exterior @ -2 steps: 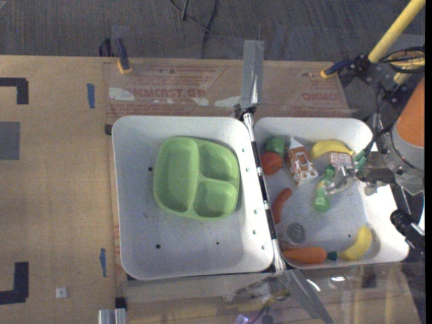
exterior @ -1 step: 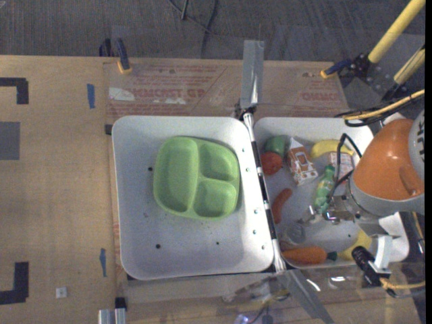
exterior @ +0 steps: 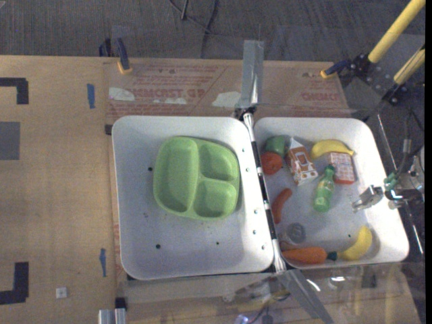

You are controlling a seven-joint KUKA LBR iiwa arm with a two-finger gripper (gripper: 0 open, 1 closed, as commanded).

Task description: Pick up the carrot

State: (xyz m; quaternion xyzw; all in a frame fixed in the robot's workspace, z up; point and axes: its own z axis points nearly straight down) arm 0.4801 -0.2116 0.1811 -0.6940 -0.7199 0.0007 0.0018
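Well, carrot against the right bin's near wall; gripper apart, jaw state unclear.

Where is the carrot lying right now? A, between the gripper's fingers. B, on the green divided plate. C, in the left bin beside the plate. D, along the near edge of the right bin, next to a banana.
D: the carrot lies along the right bin's near edge, beside a banana, apart from the gripper.

Red print on the cardboard sheet appears upside down and too blurred to read.
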